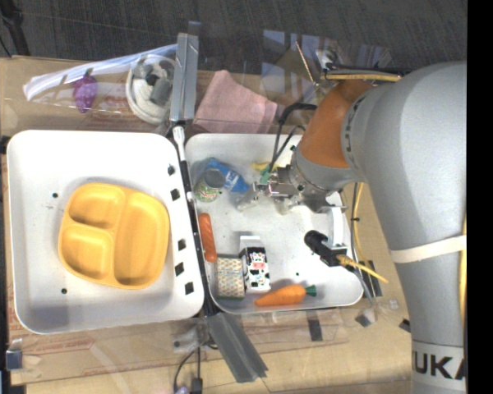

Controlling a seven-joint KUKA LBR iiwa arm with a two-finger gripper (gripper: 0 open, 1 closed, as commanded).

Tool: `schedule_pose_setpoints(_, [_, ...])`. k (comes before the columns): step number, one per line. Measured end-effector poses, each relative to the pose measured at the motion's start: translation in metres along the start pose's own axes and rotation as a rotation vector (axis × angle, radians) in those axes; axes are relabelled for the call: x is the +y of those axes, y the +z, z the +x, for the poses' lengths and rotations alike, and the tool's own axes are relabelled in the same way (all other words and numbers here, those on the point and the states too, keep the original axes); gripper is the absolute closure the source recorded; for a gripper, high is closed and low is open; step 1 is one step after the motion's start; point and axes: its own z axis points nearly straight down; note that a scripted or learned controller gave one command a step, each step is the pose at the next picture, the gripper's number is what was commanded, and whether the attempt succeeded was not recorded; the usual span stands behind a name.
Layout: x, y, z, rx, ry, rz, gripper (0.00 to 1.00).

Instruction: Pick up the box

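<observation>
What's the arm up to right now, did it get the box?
Claw low in right bin, grip unclear. Box untouched near front edge. Carrot beside it.

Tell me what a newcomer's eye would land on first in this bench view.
The yellow divided tray in the left bin stands out most, bright against the white. Next comes the big grey arm with its orange band, reaching in from the right over the right bin, its hand near the blue can. Low in that bin, the orange carrot lies beside the small cow-print box.
</observation>
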Motion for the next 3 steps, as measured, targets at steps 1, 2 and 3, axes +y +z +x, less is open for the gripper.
schedule_pose_setpoints(1, [0.037, -0.001, -0.037, -0.001, -0.076, -0.002, 0.00])
schedule_pose_setpoints(2, [-0.051, -0.013, 0.033, 0.000, -0.013, 0.003, 0.00])
schedule_pose_setpoints(3, [-0.010, 0.000, -0.044, 0.000, 0.033, 0.000, 0.00])
